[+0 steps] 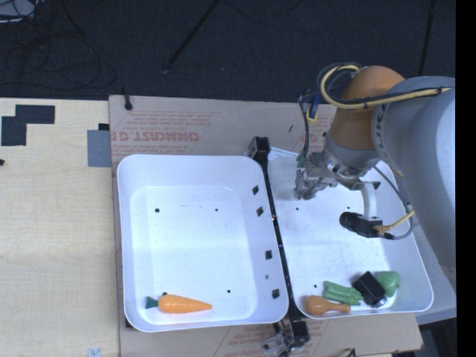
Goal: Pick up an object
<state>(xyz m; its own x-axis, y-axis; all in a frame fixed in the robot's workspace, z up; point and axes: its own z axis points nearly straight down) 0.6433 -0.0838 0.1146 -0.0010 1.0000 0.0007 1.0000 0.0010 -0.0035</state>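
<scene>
My gripper [306, 187] hangs low over the far left part of the right bin [416, 274], close to the divider between the bins, with no object under it. At that bin's near edge lie a green vegetable toy [342, 292], a black block [370, 286] resting on a green piece [389, 280], and a tan pear-shaped toy [323, 306]. An orange carrot toy [183, 303] lies in the near left corner of the left bin [130, 199].
A black plug on a yellow cable [361, 224] dangles from the arm over the middle of the right bin. The grey arm with its orange band [368, 95] covers the bin's far right. Brown cardboard [186, 129] lies under both bins.
</scene>
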